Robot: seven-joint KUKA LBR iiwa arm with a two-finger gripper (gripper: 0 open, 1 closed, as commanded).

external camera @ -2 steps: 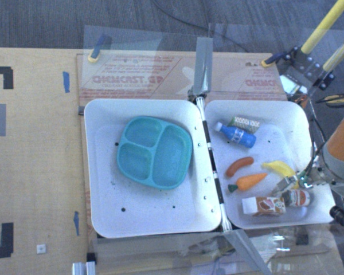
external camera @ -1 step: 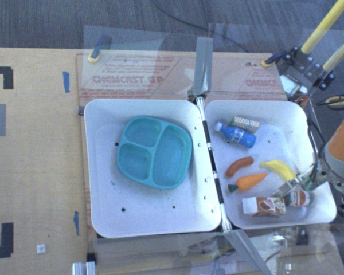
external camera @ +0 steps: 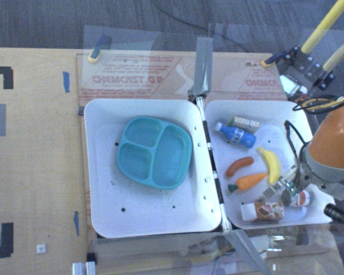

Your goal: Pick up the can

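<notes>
The grey arm is reaching in from the right edge of the camera view, its orange band (external camera: 335, 136) showing large above the grey wrist (external camera: 324, 171). The wrist is pointing down and leftward, carrying the pincer (external camera: 284, 189) low at the near right corner of the scene. The metal parts of the pincer are lying too small and cluttered to read clearly.

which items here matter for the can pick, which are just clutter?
For the job:
- can, lying on its side at the near edge of the right bin
- gripper, low just right of the can

Lying about:
- blue bottle
- banana
- sausage
- carrot
- teal divided plate in the left bin
</notes>
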